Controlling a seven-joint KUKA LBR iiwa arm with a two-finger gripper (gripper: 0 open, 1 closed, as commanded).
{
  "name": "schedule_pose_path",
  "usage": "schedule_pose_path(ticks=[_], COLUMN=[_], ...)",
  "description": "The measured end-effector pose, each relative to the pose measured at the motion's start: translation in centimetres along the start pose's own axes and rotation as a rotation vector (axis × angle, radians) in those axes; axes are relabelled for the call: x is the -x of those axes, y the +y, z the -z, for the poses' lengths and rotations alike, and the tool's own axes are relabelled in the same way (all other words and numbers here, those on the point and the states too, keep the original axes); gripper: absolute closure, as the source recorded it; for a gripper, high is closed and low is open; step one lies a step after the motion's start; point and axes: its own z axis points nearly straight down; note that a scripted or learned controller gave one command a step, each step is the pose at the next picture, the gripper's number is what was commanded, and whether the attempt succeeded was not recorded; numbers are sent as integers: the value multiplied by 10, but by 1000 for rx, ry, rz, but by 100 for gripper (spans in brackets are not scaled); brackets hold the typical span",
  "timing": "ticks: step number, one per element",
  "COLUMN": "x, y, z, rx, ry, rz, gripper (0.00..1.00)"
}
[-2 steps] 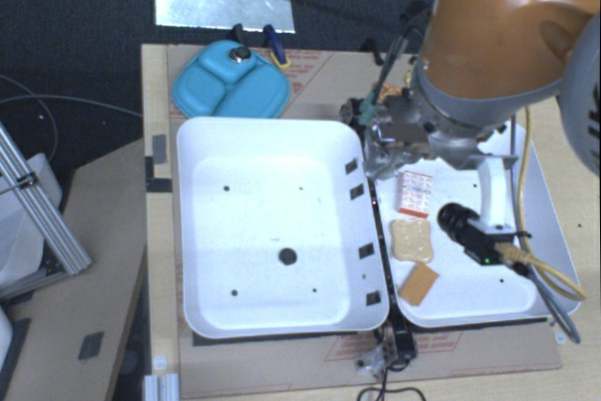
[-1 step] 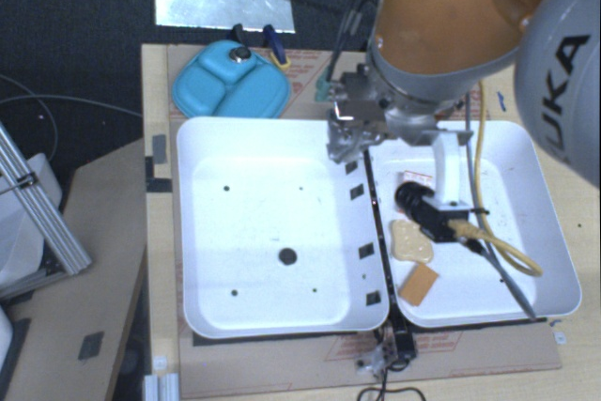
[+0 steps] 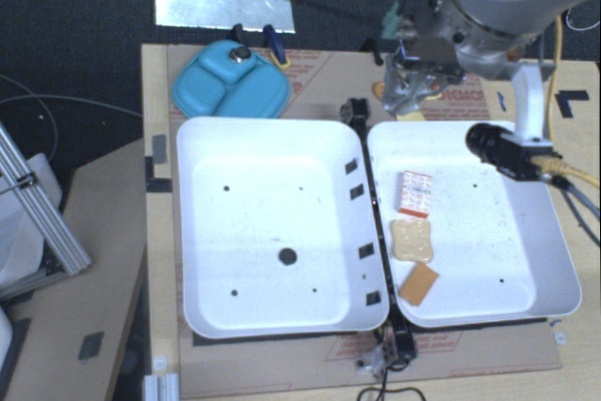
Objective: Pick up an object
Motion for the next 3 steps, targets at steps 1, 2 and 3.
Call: schedule_pose_path(ticks=[1, 2, 3], x=[-26, -75, -41], y=[-37, -21, -2], z=[-25, -86, -5], rx=[-12, -14, 0], ry=[0, -1, 2], rz=[9, 11, 1], gripper=[100, 100, 100])
